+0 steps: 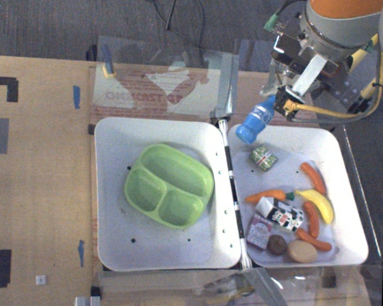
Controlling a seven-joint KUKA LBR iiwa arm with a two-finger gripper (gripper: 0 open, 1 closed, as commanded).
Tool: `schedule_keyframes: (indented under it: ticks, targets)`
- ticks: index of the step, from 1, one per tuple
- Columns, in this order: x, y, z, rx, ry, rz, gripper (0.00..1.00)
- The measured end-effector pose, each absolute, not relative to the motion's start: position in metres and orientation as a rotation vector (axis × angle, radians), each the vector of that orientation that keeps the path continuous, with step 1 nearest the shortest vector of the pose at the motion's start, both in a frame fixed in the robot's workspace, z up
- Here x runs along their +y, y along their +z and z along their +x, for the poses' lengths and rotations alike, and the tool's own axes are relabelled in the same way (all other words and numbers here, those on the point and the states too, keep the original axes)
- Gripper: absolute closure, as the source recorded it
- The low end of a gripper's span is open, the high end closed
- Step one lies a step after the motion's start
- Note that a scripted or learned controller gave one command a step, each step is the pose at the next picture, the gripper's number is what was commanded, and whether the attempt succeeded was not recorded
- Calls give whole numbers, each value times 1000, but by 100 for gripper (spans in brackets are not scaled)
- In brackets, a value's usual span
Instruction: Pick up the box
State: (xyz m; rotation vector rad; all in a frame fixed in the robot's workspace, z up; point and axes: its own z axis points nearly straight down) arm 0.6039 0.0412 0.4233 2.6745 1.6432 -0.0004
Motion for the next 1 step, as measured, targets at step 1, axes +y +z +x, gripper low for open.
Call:
schedule_keyframes:
  ticks: [1]
  targets:
    - [42, 433, 604, 1645, 0, 2672, 100]
